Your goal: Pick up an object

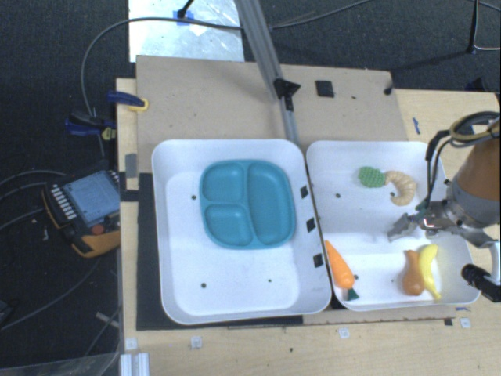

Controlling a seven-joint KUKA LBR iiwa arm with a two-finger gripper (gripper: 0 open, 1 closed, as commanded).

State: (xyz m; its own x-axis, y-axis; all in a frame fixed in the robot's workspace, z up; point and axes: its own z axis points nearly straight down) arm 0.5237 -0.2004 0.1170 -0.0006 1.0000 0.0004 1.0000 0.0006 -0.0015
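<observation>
Tool [407, 227] low in right bin [344, 167], finger state unclear. Banana [428, 268] and orange piece [412, 274] just below; croissant [403, 186], green item [373, 177] above. Carrot [339, 265] by divider.

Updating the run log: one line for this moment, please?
gripper: over right white bin, holding nothing seen | nearest: yellow banana, orange pear-shaped toy | blue divided plate: left bin

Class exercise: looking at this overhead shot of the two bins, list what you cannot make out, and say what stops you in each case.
1. Gripper, camera view: too small and blurred to tell whether it grips anything.
2. Arm: cut off by the right edge.
3. Orange toy beside the banana: too blurred to identify.
4. Carrot: its lower tip is hard to make out against the right bin's wall.
</observation>
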